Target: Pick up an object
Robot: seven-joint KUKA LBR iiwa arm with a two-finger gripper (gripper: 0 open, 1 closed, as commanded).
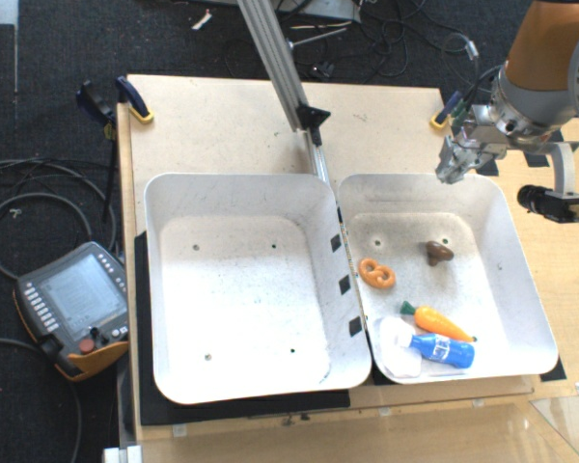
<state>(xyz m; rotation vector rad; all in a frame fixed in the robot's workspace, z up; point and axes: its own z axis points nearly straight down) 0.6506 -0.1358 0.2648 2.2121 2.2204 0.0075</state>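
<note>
Altogether: one pretzel (376, 274), one carrot (442, 322), one blue bottle (443, 351), one brown lump (438, 252).

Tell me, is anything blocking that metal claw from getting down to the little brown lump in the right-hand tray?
Nothing visible does. The gripper hangs above the far rim of the right bin, and the brown lump lies on open bin floor nearer the camera. The pretzel and carrot lie farther along, off that path.
</note>
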